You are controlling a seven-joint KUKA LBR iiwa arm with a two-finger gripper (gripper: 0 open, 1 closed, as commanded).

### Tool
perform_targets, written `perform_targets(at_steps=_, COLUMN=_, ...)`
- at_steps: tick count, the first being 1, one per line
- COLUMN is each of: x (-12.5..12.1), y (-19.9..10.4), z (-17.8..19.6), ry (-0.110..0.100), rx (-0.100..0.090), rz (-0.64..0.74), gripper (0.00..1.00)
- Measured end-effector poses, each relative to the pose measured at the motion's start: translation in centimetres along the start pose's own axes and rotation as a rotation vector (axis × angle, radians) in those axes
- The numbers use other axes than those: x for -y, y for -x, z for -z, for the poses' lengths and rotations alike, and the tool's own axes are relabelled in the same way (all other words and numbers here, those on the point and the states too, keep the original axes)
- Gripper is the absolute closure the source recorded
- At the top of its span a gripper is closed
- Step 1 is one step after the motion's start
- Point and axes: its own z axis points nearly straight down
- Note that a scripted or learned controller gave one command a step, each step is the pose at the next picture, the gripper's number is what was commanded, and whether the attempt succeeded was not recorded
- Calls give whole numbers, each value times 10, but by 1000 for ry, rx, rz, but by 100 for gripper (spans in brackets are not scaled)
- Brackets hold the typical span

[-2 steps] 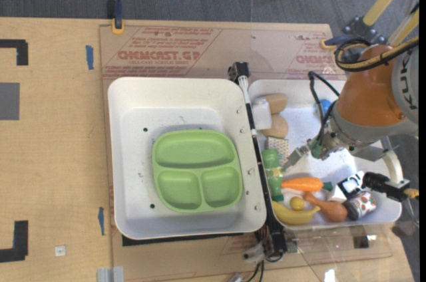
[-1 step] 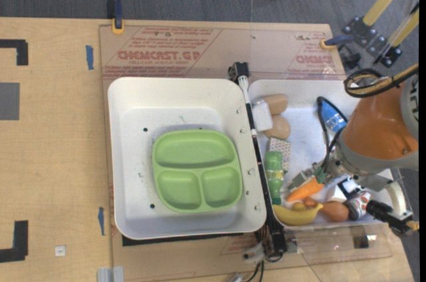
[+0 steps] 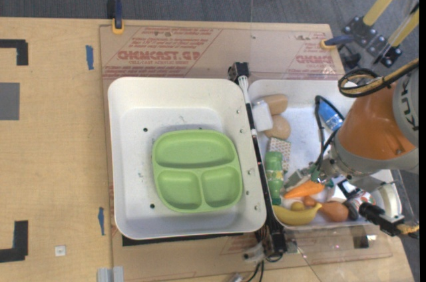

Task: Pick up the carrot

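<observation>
Two white bins sit side by side on the counter (image 3: 53, 141). The left bin (image 3: 126, 108) holds a green divided tray (image 3: 196, 169). In the right bin (image 3: 303, 121), the carrot (image 3: 303, 190) lies above a banana (image 3: 296, 213), with the end effector (image 3: 324, 175) just beside its right end; its opening cannot be told.

Slanted overhead view of both bins (image 3: 126, 141)

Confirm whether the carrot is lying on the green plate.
No, the carrot lies in the right bin among other food, while the green plate sits in the left bin.
</observation>
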Motion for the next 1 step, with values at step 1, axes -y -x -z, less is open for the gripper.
perform_targets(at_steps=1, x=-3, y=3, z=12, ry=11, rx=10, rz=-3, gripper=100)
